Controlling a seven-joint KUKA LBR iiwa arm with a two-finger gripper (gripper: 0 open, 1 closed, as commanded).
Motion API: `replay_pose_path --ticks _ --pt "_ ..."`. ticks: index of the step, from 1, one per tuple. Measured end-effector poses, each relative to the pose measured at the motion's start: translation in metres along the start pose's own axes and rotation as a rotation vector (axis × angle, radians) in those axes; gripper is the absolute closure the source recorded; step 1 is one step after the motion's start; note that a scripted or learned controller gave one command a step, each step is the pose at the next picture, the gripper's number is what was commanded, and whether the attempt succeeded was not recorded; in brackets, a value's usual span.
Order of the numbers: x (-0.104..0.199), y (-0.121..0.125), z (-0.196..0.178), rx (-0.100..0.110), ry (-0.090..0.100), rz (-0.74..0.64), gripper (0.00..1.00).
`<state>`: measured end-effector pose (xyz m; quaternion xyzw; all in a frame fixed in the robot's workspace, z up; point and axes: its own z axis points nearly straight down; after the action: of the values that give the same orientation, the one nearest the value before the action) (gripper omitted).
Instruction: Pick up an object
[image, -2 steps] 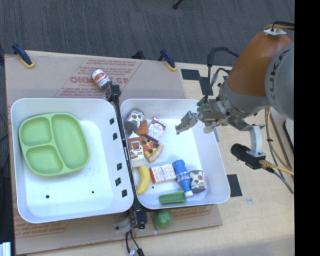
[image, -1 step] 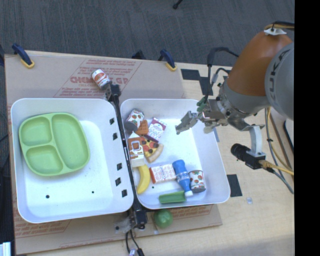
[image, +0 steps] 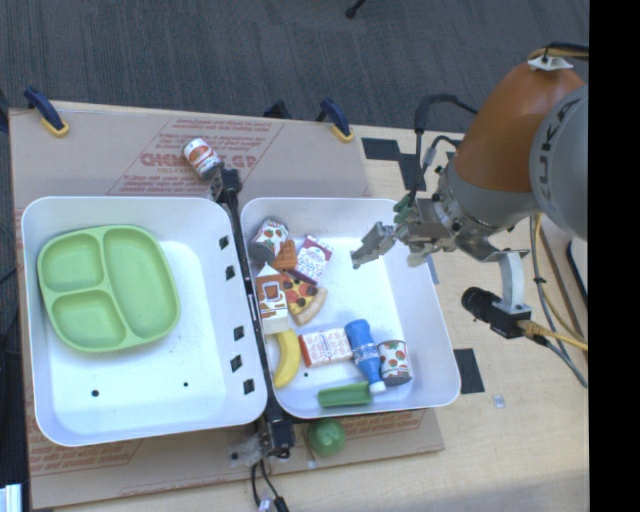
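Above the right bin's (image: 425, 300) bare upper-right floor, the gripper (image: 372, 246) hangs with fingers slightly parted and holding nothing, while the nearest candidate, a blue bottle (image: 362, 350), lies below it toward the bin's near wall, long axis running roughly top to bottom.

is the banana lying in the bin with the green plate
No, the banana lies in the right bin; the green plate sits in the left bin.
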<state>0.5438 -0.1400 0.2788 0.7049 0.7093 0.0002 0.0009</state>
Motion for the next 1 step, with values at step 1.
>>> replay_pose_path --ticks 1 --pt "0.0000 0.0000 0.0000 0.000 0.000 0.000 0.00"
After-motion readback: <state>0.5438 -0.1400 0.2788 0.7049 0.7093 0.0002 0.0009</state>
